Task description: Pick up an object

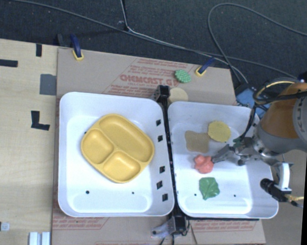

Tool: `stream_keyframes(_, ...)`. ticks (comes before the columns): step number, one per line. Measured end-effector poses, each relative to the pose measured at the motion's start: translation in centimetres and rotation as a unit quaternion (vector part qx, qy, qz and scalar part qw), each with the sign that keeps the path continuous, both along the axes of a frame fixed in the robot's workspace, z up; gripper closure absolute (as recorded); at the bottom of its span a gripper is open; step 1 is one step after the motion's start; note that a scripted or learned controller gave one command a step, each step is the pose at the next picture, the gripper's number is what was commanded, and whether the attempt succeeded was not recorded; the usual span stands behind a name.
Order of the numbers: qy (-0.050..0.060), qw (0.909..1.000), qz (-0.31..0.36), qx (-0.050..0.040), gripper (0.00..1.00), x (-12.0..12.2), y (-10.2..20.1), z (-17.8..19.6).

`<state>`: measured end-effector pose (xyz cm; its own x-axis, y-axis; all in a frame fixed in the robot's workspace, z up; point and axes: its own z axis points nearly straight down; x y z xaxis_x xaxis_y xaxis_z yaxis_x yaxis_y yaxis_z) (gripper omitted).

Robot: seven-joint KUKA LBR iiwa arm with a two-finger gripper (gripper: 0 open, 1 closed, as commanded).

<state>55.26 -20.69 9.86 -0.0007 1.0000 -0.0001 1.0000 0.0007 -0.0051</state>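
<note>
The hand [218, 156] reaches low into the right white bin [242, 205], its tips just beside the small red lumpy object [203, 164], seemingly touching; finger spread cannot be told.

a green dotted disc [182, 75] lies on the cardboard sheet [94, 72] near its far edge, between two blue-and-yellow clamps [76, 48] at the far corners; black cables [149, 37] trail across dark carpet [46, 10].

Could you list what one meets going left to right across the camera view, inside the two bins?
Yellow three-compartment plastic tray in the left white bin → flat tan piece → red lumpy toy → the gripper reaching in over the right white bin.
</note>
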Motion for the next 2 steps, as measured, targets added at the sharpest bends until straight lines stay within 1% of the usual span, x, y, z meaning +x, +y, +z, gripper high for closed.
stream_keyframes(1, -0.003, 1.0000, 0.000, -0.0010, 0.00, 0.1, 0.0, -1.3)
stream_keyframes(2, -0.005, 1.0000, 0.000, -0.0029, 1.00, 0.2, -0.1, -0.2)
